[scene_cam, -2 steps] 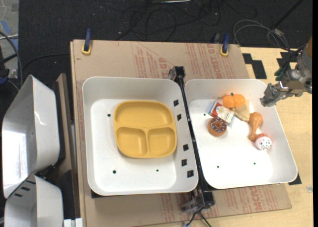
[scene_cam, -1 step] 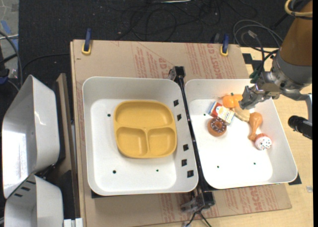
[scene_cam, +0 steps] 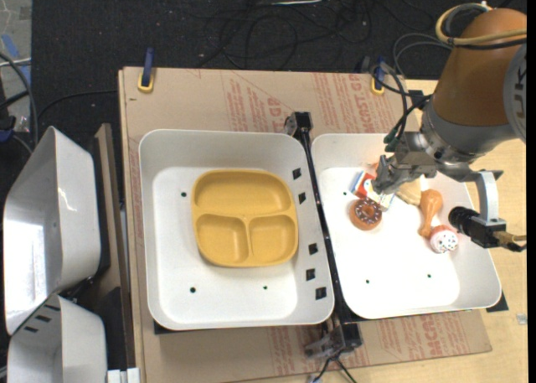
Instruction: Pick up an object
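Observation:
In the right bin (scene_cam: pixel 402 289) lie a brown donut-like ring (scene_cam: pixel 366 214), a small red, white and blue item (scene_cam: pixel 365 183), an orange drumstick-shaped toy (scene_cam: pixel 430 208), a white dotted ball (scene_cam: pixel 445 242) and a tan piece (scene_cam: pixel 409 195). My gripper (scene_cam: pixel 383 191) hangs low over the bin's upper left part, just above and right of the brown ring and beside the red and white item. Its fingertips are too small and dark to read, and I cannot tell whether anything sits between them.
The left bin (scene_cam: pixel 167 289) holds a yellow three-compartment tray (scene_cam: pixel 245 216). A black divider with clips (scene_cam: pixel 311 205) runs between the bins. The arm's orange band (scene_cam: pixel 479 54) looms over the right bin's far corner. A black part (scene_cam: pixel 469 224) juts near the right rim.

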Robot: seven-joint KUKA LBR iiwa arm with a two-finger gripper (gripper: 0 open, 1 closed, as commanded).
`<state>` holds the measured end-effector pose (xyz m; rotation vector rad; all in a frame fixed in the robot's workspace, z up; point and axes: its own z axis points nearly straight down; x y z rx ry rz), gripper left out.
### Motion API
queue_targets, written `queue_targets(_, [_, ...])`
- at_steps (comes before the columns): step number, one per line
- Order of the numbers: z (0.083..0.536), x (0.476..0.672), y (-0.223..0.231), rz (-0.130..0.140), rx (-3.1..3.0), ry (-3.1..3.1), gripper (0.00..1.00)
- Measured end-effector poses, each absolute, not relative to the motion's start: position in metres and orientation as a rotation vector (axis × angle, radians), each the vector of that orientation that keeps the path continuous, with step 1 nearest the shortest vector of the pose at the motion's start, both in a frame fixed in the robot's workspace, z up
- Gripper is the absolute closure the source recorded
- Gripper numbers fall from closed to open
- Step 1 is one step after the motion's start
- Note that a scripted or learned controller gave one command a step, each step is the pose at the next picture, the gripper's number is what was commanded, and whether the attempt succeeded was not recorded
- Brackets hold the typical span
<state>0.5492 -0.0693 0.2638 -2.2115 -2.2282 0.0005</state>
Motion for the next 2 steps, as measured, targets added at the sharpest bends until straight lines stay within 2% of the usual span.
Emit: queue_targets(2, [0.256,0.553,0.021,0.001,-2.214,-2.228,1.0])
